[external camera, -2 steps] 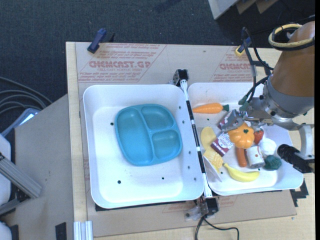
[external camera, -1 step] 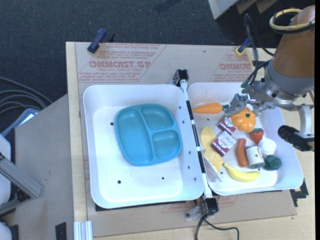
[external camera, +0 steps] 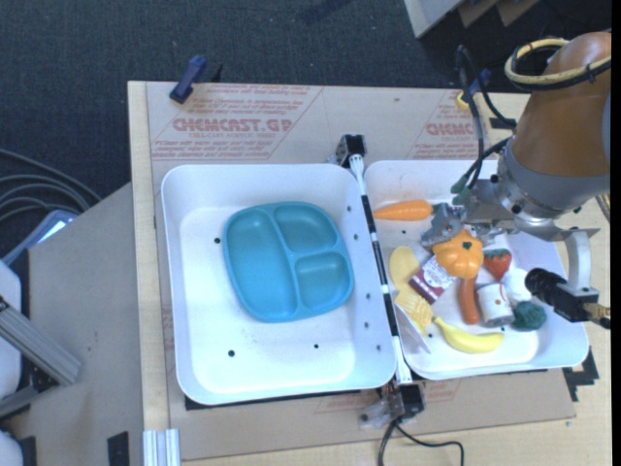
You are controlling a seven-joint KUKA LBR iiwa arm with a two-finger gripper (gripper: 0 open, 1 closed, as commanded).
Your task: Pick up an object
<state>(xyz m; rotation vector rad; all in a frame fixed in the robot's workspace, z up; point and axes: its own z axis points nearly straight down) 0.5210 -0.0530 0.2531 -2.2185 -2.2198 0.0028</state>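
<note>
My gripper (external camera: pixel 448 225) hangs over the back of the right bin (external camera: pixel 553 352), just above an orange toy pepper (external camera: pixel 459 256) and to the right of a carrot (external camera: pixel 403 210). Whether it touches the pepper I cannot tell. Around the pepper lie a red strawberry (external camera: pixel 498 262), a dark red and white packet (external camera: pixel 430 282), a yellow corn piece (external camera: pixel 405 263), an orange stick (external camera: pixel 469 303), a white can (external camera: pixel 496 305), a green piece (external camera: pixel 530 316) and a banana (external camera: pixel 470 338).
A blue divided plate (external camera: pixel 288 258) lies in the left bin (external camera: pixel 194 338). A black clamp (external camera: pixel 351 148) sits at the back where the bins meet. The arm's grey body (external camera: pixel 558 153) covers the right bin's back right corner. A blue object (external camera: pixel 187 79) rests on the bench's far left.
</note>
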